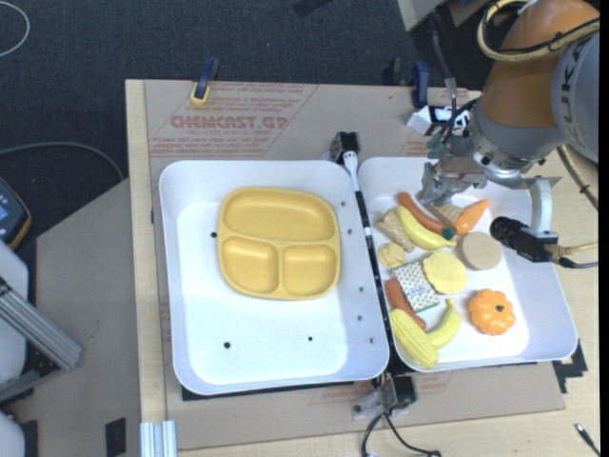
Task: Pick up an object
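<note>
Two shallow white bins sit side by side on the brown surface point(143, 255). Left bin point(190, 350): holds one yellow divided plate point(280, 242), lying flat toward the far half, with one long compartment on its far side and two smaller ones on its near side. Right bin point(547, 327): holds a cluster of toy foods, most of them touching or overlapping. Far group: a carrot point(471, 215), a red sausage point(419, 208) and a banana point(419, 228) lying slantwise beside it. Middle group: a tan round disc point(480, 251), a pale yellow round piece point(444, 272) just left of and nearer than the disc, and a small patterned white packet point(415, 284) beside that. Near group: an orange pumpkin point(490, 310) toward the right, a second banana point(445, 324), an ear of corn point(413, 339) at the near left corner, and a second red sausage point(398, 298) along the left wall.

Arm point(528, 74): grey with an orange band, entering from the far right and bending down over the far end of the right bin. Hand point(445, 190): low over the far group, just above the carrot and the first sausage; whether its fingers are apart or together cannot be told, nor whether anything lies between them. A black cylindrical part point(519, 236) projects beside the disc.
</note>
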You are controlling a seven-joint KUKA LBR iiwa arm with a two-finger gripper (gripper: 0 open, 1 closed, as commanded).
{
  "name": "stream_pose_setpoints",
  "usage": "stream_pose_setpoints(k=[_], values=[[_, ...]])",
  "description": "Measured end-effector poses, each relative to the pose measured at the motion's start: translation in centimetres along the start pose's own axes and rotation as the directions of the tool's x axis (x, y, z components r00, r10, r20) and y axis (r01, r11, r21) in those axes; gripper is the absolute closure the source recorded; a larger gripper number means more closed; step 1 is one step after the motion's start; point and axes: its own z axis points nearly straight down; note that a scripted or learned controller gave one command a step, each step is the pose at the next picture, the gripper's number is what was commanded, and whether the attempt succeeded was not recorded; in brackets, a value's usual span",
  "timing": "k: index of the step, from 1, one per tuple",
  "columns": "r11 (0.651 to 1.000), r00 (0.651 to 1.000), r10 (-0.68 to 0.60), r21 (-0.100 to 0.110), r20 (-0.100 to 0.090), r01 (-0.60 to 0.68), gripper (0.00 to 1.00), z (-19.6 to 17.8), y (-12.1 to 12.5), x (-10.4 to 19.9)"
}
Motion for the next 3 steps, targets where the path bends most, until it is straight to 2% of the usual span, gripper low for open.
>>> stream_pose_setpoints(k=[2,3], values=[[1.0,1.0,0.004,0.004,0.0,-0.004,1.0,-0.8,-0.6,-0.6],[1.0,1.0,0.005,0.006,0.0,-0.005,1.0,0.9,0.0,-1.2]])
